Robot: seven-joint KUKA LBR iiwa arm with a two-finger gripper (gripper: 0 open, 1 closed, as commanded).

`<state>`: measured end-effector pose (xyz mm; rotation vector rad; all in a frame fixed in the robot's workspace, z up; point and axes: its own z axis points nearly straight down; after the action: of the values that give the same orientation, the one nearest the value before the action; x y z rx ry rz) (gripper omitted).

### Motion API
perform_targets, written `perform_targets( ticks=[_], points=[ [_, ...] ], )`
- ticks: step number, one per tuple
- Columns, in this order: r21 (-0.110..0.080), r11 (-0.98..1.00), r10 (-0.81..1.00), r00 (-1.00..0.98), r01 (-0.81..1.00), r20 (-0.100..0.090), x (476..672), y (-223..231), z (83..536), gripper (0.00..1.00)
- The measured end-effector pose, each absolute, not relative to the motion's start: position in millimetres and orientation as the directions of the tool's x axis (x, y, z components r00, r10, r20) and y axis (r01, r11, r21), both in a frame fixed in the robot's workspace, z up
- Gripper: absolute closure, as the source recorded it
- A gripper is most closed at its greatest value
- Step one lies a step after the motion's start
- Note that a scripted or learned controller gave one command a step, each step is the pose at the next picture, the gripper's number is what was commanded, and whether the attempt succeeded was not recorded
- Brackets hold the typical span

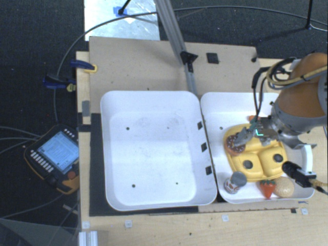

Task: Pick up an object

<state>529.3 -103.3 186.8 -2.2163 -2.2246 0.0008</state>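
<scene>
Gripper [254,132] is down in the right bin [215,111], hovering over a lumpy yellow plastic toy [259,160] at the bin's centre; fingers too blurred to tell how wide they stand. At six o'clock along the rim sit a small grey-topped can [235,182], a red strawberry-shaped piece [267,188] and a pale rounded lump [285,188]. The left bin [151,147] is smooth white plastic.

Dark speckled floor [31,29] surrounds a tan board tabletop [154,65]. Black cables [66,60] loop across the floor at left. A handheld pendant with a lit blue screen [55,155] lies beside the tabletop's left edge. A bright reflective sheet [120,14] lies beyond the far edge. Blue clamps [77,65] grip the tabletop's left corner.
</scene>
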Motion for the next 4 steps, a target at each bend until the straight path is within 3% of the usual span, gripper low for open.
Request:
perform_targets(
  ticks=[1,2,3,4],
  points=[
    [0.001,0.004,1.000,-0.004,1.000,0.000,530.1,-103.3,187.7,0.00],
    [-0.001,0.002,1.000,-0.002,1.000,0.000,530.7,-102.3,146.3,0.00],
    [0.010,0.003,1.000,-0.003,1.000,-0.003,531.0,-106.1,107.9,0.00],
    [0.028,0.003,1.000,-0.003,1.000,-0.006,538.0,-106.6,104.5,0.00]
  ],
)
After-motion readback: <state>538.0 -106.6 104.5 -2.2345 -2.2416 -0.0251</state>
